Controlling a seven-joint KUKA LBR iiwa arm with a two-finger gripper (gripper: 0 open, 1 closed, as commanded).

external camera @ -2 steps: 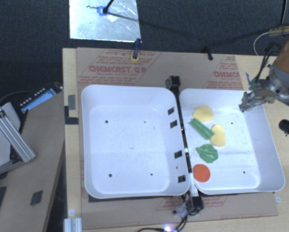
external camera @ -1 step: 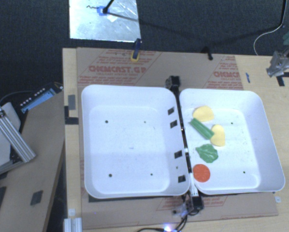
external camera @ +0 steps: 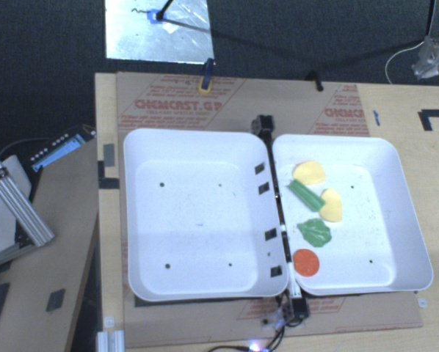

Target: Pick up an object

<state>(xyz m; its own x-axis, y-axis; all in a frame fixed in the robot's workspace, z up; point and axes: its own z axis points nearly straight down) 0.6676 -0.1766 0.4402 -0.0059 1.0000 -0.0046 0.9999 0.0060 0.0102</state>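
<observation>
All five items cluster at the right bin's point(external camera: 407, 196) left side; the green stick point(external camera: 305, 194) lies diagonally, upper-left to lower-right; hand state: cannot tell.

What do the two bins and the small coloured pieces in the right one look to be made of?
The bins look like thin moulded plastic: uniform matte white, with rounded corners and rims. The yellow pieces, green stick, green leafy piece and orange disc look like plastic or rubber toy food, in flat saturated colours; too small to be sure.
</observation>
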